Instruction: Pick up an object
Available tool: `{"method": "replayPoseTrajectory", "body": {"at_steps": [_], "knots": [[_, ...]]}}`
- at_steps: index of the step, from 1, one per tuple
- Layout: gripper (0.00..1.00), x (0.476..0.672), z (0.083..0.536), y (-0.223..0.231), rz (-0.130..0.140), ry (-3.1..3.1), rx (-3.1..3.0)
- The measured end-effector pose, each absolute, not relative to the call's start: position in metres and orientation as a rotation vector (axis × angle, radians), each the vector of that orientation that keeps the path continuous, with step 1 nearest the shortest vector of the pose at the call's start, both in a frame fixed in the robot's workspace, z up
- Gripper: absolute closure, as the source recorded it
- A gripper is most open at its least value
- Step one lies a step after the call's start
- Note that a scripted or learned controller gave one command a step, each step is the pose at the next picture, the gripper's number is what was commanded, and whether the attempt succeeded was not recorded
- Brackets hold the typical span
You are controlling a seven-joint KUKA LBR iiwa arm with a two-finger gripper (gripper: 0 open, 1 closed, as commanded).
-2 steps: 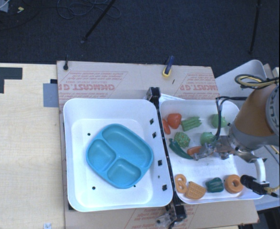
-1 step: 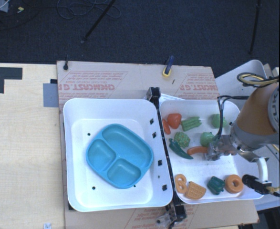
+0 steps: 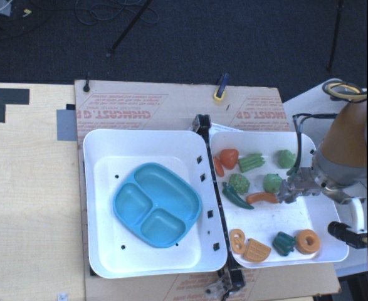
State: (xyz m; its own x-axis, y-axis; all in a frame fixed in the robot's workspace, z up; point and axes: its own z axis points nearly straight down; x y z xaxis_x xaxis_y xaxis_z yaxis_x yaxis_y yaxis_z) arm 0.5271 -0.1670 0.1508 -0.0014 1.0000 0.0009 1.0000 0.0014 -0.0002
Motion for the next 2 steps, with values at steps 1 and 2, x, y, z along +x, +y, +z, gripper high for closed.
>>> {"method": "replayPoseTrajectory", "body": {"at_steps": [1, 2], "knots": [[1.00, 0.535, 0.212, -0.167, -0.003, -2.225, -2.222], [1.00, 0.535, 0.228, -0.167, 0.000, -2.222, -2.219]]}}
